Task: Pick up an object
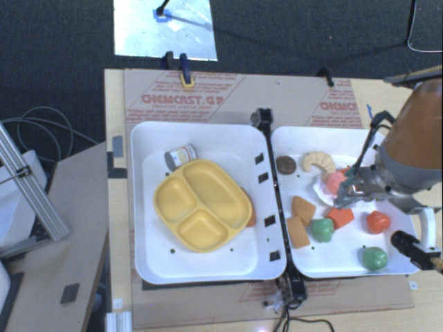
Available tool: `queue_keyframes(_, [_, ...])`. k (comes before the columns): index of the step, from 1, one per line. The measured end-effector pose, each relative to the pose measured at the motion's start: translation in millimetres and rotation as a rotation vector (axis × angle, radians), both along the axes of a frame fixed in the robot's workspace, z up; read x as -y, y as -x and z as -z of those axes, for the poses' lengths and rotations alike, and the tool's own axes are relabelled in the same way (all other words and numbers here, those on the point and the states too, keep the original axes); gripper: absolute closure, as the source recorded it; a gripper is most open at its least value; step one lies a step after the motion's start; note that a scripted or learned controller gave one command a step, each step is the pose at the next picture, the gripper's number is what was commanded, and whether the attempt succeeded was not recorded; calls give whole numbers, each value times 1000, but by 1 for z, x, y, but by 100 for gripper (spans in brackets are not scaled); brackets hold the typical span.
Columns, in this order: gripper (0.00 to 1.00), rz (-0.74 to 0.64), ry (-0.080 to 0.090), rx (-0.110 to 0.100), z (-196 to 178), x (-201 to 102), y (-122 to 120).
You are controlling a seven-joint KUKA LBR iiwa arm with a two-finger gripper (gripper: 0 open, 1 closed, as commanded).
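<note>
A: So what's seen here, big stuff first? The room is floored in dark carpet (55, 40), and a shiny square sheet (165, 18) is laid on it at the top. A desk (228, 88) topped with printed cardboard is set in the middle, and a lower side table (73, 213) with a metal rail (28, 185) is placed to the left, with cables (48, 126) looped behind it.

B: yep, and two bins are carried by the desk. In the left bin (149, 254) a yellow divided tray (201, 203) is laid, with a small can (181, 157) tipped over just beside its upper edge. The right bin (304, 265) is filled with toy food: a croissant (318, 160), a brown disc (286, 164), tan bread pieces (299, 223), two green pieces (374, 257), red bits (378, 221).

A: And the arm (415, 137)?

B: It's reached in from the right. The gripper (348, 191) is lowered over a small white plate (325, 191), right at a pink object (335, 181) lying there. Whether the fingers are open or closed can't be told.
</note>
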State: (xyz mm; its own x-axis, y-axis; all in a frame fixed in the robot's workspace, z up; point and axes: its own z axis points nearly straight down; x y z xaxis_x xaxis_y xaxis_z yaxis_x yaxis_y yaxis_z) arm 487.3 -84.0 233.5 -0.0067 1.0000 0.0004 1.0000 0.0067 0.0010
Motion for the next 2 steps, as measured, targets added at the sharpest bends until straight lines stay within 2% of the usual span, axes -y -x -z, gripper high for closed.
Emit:
queue_keyframes(1, [0, 4, 0, 1, -1, 1, 0])
queue_keyframes(2, [0, 6, 0, 6, 151, 4, -1])
